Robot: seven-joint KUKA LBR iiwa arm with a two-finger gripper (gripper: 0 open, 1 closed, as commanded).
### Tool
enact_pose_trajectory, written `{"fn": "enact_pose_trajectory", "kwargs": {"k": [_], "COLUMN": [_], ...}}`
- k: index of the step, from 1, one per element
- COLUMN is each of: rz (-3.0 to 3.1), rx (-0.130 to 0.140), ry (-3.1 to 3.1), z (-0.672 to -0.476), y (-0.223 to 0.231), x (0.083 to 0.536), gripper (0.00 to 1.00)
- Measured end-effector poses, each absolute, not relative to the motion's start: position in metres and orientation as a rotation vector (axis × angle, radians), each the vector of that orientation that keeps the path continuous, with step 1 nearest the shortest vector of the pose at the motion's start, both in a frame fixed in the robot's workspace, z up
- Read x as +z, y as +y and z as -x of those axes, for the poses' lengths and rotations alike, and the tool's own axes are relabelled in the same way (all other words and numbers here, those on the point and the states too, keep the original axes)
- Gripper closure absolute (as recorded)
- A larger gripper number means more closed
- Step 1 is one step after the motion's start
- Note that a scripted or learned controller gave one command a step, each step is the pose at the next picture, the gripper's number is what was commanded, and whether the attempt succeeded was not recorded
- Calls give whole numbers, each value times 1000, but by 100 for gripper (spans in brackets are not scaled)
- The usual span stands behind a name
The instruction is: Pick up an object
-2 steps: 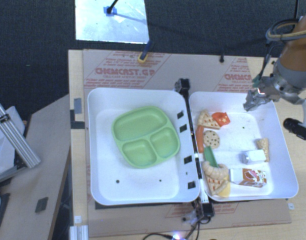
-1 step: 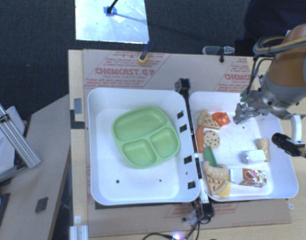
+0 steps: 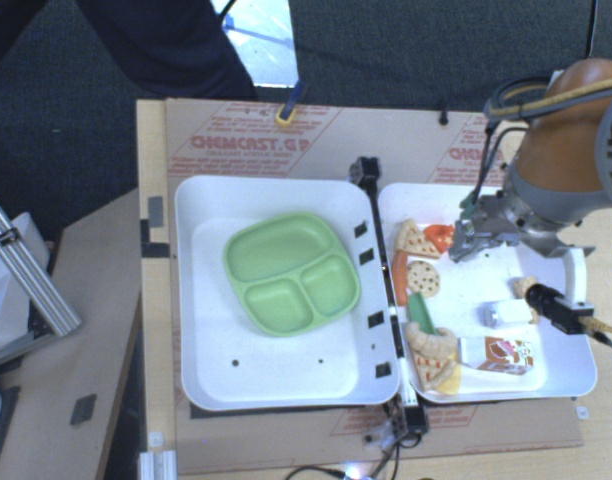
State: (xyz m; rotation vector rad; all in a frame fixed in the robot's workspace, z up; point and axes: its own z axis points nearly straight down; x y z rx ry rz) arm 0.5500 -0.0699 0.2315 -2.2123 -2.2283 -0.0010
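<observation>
White bins: two shallow plastic trays side by side on the bench, the left bin (image 3: pixel 201 368) and the right bin (image 3: pixel 576 368), with a row of black clips between them.
Left bin contents: a pale green divided plate (image 3: pixel 291 273), smooth, rounded-rectangular, with one large and two small compartments; it lies flat and turned at a slant.
Right bin contents: small toy foods along the left side and front.
Pizza slice: a tan wedge (image 3: pixel 414 238) with red dots, tip pointing toward the divider.
Red piece: a glossy tomato-like object (image 3: pixel 438 237) just beside the wedge, near the gripper.
Cookie: a round speckled disc (image 3: pixel 423 280) below the wedge.
Green stick: a slim piece (image 3: pixel 420 312), long axis running toward the front.
Carton: a white and brown box (image 3: pixel 498 353) lying flat, long axis across the bin.
White can: a small cylinder (image 3: pixel 505 314) on its side.
Gripper: (image 3: pixel 464 240) low over the right bin's back part, fingertips beside the red piece; whether they are spread or closed cannot be told, and nothing is seen held.
Bench: brown printed cardboard (image 3: pixel 246 140) under both bins.
</observation>
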Motion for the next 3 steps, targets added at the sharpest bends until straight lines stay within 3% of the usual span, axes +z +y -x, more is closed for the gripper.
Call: {"fn": "enact_pose_trajectory", "kwargs": {"k": [1,3], "rz": [2213,2221], "rx": [1,-3], "ry": [-2227,-2225], "z": [-528,-535], "y": [-48,-54], "x": [214,232], "gripper": [100,100]}}
